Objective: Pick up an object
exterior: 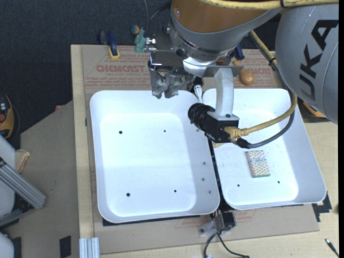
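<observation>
Bench (91, 219) carries 2 shallow white bins side by side on a brown board with red lettering along its far edge. Landmark: the seam where the bins meet.

Left bin (107, 198), left of the seam: bare white floor with small dark dots.

Right bin (306, 181), right of the seam: 1 small flat packet (258, 163), pale with a fine dotted pattern, lying flat on the floor. It sits a little right of the seam, toward the near half of the bin, slightly skewed, touching no wall.

Arm (215, 15): grey, with a wide orange band, coming in from the right and hanging over the far end of the seam. Gripper (165, 89) sits just left of the seam, above the far rim of the left bin. Fingers point down; open or closed cannot be told at this angle, and nothing shows between them.

Black fitting (207, 120) with a tan hose (269, 123) lies right at the seam, the hose looping out over the right bin. Packet lies near this hose, apart from it, and well away from the gripper.
</observation>
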`<state>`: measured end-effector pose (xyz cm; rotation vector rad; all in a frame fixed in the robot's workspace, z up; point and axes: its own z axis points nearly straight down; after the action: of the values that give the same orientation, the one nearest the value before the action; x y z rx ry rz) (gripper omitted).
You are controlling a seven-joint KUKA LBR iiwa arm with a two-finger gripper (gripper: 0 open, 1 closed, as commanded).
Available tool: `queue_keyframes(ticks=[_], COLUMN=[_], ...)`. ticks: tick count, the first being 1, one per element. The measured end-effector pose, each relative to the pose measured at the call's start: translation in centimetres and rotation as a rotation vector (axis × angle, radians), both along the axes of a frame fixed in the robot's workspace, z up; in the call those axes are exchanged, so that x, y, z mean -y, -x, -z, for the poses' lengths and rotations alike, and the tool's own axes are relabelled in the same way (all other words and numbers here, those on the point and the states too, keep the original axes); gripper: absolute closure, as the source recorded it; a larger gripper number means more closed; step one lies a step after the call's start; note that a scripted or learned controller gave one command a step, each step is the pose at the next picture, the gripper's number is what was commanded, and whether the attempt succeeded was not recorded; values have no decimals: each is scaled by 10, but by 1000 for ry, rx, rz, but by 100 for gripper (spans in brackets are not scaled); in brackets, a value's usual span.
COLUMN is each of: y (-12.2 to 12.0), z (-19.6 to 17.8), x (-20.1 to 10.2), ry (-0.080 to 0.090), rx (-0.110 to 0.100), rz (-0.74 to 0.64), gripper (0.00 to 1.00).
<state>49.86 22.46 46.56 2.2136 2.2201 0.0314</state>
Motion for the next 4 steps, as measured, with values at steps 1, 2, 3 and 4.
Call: queue_keyframes(ticks=[1, 2, 3, 4], y=[22, 19, 21, 21], z=[123, -80, 50, 186], x=[0, 1, 0, 0], ry=[15, 0, 16, 14], rx=[-31, 1, -31, -29], rz=[3, 1, 4, 4], gripper=[100, 100, 100, 100])
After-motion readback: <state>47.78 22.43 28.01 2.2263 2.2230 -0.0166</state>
